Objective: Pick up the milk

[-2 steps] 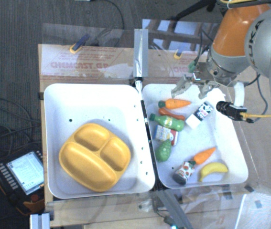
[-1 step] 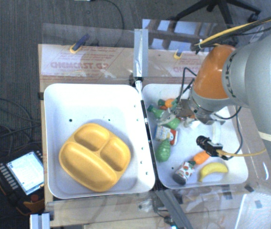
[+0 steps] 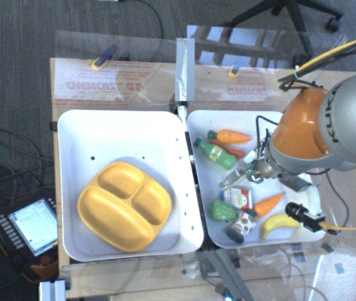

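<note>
Overhead slanted view of the bench. The grey arm with its orange band [image 3: 300,130] enters from the right and covers the upper right part of the right bin [image 3: 198,187]; that bin's far corner and whatever lies beneath the wrist are hidden. The gripper [image 3: 243,173] is small and partly blurred; whether its fingers are spread or pressed together cannot be told, and nothing is seen between them.

The milk [image 3: 236,198], a small carton with a white, red and blue label, lies just below the gripper, apart from it. Beside the carton, away from the arm, sits a knobbly green vegetable [image 3: 222,211]; toward the near rim lies a dark-ended can [image 3: 242,226] with an unreadable label. On the arm's side of the milk lie a tapered orange carrot [image 3: 269,204] and a curved yellow banana [image 3: 279,224]. Beyond the gripper, a glossy green bottle [image 3: 216,153] and a second carrot [image 3: 233,137] rest near the far wall.

The left bin [image 3: 77,130], well away from the gripper, holds a smooth yellow sectioned tray [image 3: 125,204], with bare white floor around it.
</note>
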`<state>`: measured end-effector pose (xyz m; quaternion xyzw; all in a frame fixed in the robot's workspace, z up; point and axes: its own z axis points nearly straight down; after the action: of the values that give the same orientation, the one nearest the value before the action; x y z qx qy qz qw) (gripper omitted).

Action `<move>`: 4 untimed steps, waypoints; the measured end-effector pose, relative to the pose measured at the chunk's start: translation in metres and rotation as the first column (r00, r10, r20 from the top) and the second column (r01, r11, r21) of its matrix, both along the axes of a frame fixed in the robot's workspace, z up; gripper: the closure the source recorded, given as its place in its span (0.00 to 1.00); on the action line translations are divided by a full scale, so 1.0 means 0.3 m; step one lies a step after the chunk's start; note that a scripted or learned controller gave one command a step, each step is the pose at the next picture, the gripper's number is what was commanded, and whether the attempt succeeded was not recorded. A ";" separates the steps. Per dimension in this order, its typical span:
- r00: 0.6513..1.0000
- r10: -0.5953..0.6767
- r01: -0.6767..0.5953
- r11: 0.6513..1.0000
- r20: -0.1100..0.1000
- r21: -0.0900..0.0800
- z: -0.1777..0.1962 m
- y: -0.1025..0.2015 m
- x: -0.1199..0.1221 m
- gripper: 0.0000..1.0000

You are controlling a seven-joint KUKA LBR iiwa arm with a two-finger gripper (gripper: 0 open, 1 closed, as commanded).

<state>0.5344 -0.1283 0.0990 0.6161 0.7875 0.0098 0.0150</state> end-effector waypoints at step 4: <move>0.850 0.527 -0.527 0.850 -0.025 -0.005 0.027 0.050 -0.156 0.00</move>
<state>0.4877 -0.1134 0.1072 0.3767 0.9263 0.0021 0.0063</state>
